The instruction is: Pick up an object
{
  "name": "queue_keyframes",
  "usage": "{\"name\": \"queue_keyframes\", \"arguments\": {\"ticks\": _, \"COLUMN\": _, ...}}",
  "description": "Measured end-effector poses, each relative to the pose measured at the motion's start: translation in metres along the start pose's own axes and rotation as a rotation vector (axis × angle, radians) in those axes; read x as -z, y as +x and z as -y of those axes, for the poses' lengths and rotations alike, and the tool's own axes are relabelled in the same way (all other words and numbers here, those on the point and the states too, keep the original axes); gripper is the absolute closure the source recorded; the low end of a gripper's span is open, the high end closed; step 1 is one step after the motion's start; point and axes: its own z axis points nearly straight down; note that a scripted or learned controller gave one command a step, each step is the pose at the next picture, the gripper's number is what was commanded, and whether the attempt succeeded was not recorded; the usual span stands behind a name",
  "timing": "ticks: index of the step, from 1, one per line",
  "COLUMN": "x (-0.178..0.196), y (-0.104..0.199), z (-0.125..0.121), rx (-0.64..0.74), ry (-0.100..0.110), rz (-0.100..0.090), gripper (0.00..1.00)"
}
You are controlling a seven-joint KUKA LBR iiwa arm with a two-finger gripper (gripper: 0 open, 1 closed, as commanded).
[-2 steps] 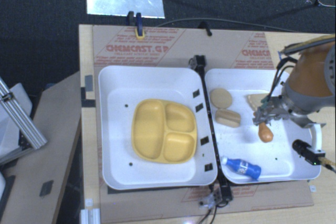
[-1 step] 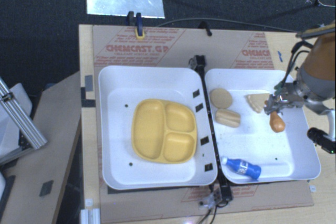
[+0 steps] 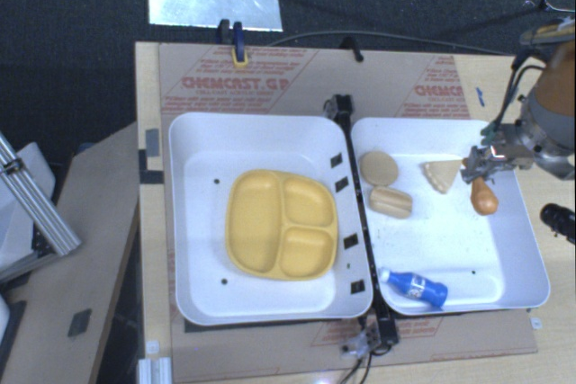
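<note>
Camera view shows us two white bins side by side on the bench. The left bin (image 3: pixel 193 220) holds a yellow divided plate (image 3: pixel 281 223). The right bin (image 3: pixel 517 229) holds the loose things we could pick: a round tan piece (image 3: pixel 379 167) and a tan roll (image 3: pixel 391 201) near the divider, a pale wedge (image 3: pixel 441 175) further right, an orange-brown object (image 3: pixel 484 197) by the right wall, and a blue bottle (image 3: pixel 418 287) lying on its side at the near edge.

The arm comes in from the right, and the gripper (image 3: pixel 481 165) sits low over the right bin, just above the orange-brown object and just beside the pale wedge. The top of that orange-brown object seems to reach up to the fingertips, but we cannot tell whether the claw is wide, narrow or closed on it; the wrist hides that.

We judge the orange-brown object to be the likely target. Several things could go wrong. It looks rounded and smooth, so a pinch near its tip could squeeze it out sideways. It lies close to the bin's right wall, so a finger might strike the wall or the floor. The wedge is near enough to be nudged or caught along with it. A lift begun on a poor grip would drop it.
</note>
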Motion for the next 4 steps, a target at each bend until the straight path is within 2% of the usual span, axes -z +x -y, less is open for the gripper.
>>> {"name": "queue_keyframes", "arguments": {"ticks": 2, "x": 0.012, "y": 0.106, "z": 0.013, "rx": 0.004, "ry": 0.004, "rz": -0.004, "gripper": 1.00}}
{"name": "queue_keyframes", "arguments": {"ticks": 3, "x": 0.002, "y": 0.155, "z": 0.031, "rx": 0.004, "ry": 0.007, "rz": -0.004, "gripper": 1.00}}
{"name": "queue_keyframes", "arguments": {"ticks": 4, "x": -0.004, "y": 0.219, "z": 0.037, "rx": 0.005, "ry": 0.006, "rz": -0.004, "gripper": 1.00}}
